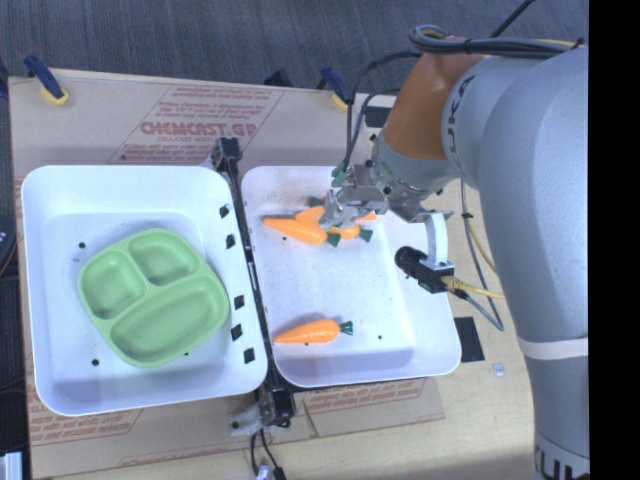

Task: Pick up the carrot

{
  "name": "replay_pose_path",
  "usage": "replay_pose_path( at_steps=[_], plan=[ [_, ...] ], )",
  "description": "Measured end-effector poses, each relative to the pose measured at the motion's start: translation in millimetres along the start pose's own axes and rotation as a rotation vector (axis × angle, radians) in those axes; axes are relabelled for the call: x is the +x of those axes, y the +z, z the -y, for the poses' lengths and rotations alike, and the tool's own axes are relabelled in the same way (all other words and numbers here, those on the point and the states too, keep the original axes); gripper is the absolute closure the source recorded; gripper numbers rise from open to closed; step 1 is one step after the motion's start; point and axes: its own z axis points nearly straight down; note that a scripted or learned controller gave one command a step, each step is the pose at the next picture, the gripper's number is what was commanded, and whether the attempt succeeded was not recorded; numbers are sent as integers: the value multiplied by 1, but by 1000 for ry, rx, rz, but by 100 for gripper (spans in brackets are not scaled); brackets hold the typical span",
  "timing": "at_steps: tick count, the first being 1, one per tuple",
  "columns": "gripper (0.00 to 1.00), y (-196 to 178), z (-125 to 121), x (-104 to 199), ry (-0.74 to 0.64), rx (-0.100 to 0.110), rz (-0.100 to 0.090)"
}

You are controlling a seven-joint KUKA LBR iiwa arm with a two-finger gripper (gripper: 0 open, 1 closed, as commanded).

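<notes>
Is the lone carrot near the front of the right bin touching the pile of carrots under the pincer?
Apart. The camera view shows the lone carrot lying by itself, with bare white bin floor between it and the carrots under the pincer.

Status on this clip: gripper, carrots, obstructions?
Gripper down in right bin, over carrot cluster at the back. Grasp unconfirmed. Lone carrot near front, untouched. Green plate in left bin, no obstruction.

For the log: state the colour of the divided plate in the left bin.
Light green plate, clearest in the camera view.
</notes>
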Motion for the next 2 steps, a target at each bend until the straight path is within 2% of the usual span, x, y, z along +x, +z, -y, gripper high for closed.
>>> replay_pose_path(
  at_steps=[1,2],
  plan=[
    [0,1,1,0,0,3,-1],
    [0,90,-43,-31,0,3,0]
  ],
)
